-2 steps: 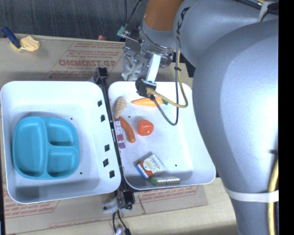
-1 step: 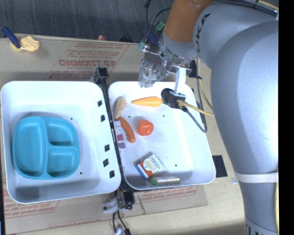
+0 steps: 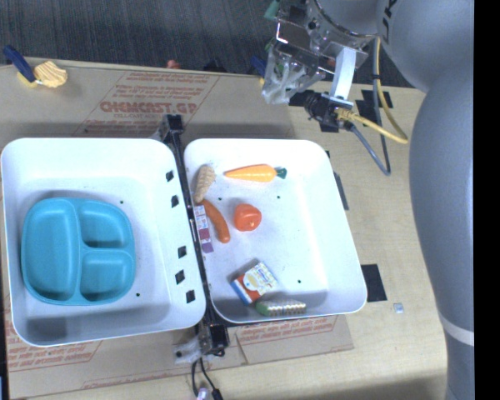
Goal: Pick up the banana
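Observation:
My gripper (image 3: pixel 282 80) hangs high over the bench, just beyond the back rim of the right bin (image 3: pixel 337 223). In that bin lie an orange carrot (image 3: pixel 252 172), a tan bread-like piece (image 3: pixel 203 182) against the left wall, an orange-red sausage (image 3: pixel 217 222), a red-orange round fruit (image 3: pixel 247 217), a small printed carton (image 3: pixel 255 281) and a green cob-like item (image 3: pixel 280 308) by the front wall. None of these is clearly a banana. The gripper is well apart from all of them.
The left bin (image 3: pixel 17 165) holds a blue divided plate (image 3: pixel 79 250). A small yellow object with a blue handle (image 3: pixel 42 73) lies on the cardboard at the back left. Yellow cable (image 3: pixel 375 123) trails from the wrist. The grey arm (image 3: pixel 442 182) fills the right side.

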`<state>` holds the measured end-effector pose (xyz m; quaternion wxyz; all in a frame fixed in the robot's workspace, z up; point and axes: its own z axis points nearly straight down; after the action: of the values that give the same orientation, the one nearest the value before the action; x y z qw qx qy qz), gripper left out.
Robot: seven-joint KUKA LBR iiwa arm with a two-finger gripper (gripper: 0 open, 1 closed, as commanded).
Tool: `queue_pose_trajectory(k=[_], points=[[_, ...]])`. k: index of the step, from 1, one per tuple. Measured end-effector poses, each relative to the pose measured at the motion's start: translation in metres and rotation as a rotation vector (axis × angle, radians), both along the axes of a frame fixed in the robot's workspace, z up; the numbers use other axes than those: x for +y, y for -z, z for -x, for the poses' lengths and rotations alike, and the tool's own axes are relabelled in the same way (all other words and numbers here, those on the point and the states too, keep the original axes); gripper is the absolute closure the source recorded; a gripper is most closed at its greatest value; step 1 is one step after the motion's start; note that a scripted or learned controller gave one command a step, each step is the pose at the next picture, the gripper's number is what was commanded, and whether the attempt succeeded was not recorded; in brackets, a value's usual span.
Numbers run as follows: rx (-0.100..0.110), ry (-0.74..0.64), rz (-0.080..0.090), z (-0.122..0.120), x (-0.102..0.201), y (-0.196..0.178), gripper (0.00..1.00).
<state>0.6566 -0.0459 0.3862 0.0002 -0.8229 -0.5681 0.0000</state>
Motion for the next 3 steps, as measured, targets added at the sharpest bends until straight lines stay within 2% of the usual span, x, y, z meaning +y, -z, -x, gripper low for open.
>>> queue_pose_trajectory(k=[3], points=[[0.009, -0.024, -0.001, 0.0, 0.004, -0.029, 1.0]])
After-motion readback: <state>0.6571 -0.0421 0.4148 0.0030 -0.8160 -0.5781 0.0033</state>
